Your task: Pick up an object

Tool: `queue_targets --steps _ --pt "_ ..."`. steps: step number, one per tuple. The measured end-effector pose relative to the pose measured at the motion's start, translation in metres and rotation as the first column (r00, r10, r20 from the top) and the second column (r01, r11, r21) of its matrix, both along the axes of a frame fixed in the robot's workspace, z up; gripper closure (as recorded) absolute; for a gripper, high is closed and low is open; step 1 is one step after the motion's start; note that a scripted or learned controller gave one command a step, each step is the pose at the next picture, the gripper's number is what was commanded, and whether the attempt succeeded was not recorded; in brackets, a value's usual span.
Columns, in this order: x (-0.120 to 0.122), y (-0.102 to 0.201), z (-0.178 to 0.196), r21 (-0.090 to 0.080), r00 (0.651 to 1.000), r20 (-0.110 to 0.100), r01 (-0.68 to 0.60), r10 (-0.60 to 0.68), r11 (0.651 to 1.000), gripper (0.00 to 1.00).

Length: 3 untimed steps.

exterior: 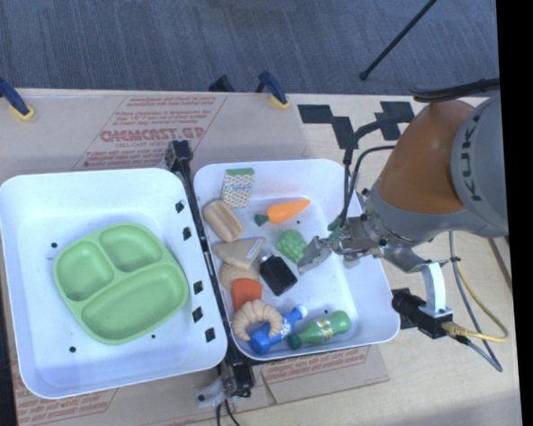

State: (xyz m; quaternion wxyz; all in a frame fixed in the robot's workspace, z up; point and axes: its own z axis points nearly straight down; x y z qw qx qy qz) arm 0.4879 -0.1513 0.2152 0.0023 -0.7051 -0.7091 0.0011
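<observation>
Two white bins sit side by side on the counter (270,131). One green divided plate (119,281) lies in the left bin (23,213). About ten toy foods crowd the right bin (368,323): one carrot (287,211), one checkered block (238,187), one bread roll (222,220), one sandwich wedge (240,251), one green leafy piece (292,245), one black block (277,273), one red piece (246,292), one croissant (258,318), one blue bottle (278,331) and one green bottle (321,328). Just right of the leafy piece, the gripper (312,254) hangs low with nothing between its fingers; how wide they are I cannot tell.
</observation>
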Motion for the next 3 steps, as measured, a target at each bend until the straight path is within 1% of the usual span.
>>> queue_targets --steps 1,2,3 --pt "0.070 0.028 -0.123 -0.001 1.000 0.000 -0.002 0.002 1.000 0.00" --pt "0.140 0.005 -0.127 -0.001 1.000 -0.022 0.006 -0.006 1.000 0.00" --pt "0.155 -0.001 -0.129 0.001 0.998 -0.056 0.014 -0.014 1.000 0.00"
